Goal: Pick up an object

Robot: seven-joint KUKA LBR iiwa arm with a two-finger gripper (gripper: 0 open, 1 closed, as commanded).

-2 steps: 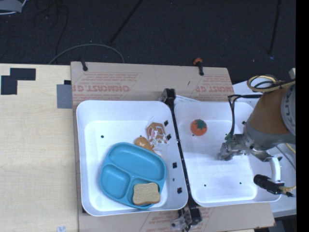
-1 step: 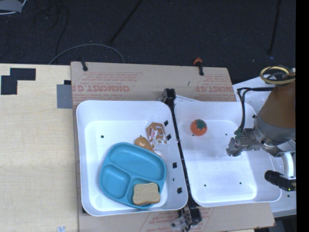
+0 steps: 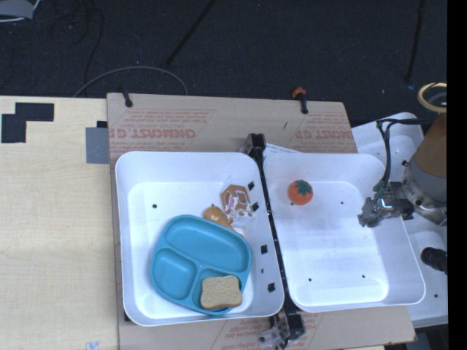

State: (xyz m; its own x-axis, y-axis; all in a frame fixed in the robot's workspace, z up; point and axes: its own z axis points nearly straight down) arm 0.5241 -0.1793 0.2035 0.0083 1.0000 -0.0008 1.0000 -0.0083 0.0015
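Looking down on the desk (image 3: pixel 51 217), pale wood on the left, with a brown cardboard sheet (image 3: pixel 219 126) under two white bins. The printing on that cardboard runs upside down from here; it looks like "CHEMCRST. G" repeated in red, though the letters are too soft to be sure.

Over to the right bin (image 3: pixel 343 290): a small orange-red ball with a green top, a tomato-like toy (image 3: pixel 300 192), sits alone near the far wall, towards the divider. The hand (image 3: pixel 371 214) hangs at the right bin's right wall, well apart from the toy, nothing visible between its fingers. Whether those fingers are spread or closed, I cannot tell; they are small and dark against the rim. Behind it, the grey wrist and the orange band (image 3: pixel 438 148) come in from the right.

Left bin (image 3: pixel 135 195) now: a blue divided plate (image 3: pixel 197 261) lies in the near half, a slice of toast (image 3: pixel 220 292) resting in its near right compartment. Just beyond the plate's far edge, a small orange piece (image 3: pixel 214 214) and a brown pretzel-like item (image 3: pixel 236 199) sit touching or nearly so.
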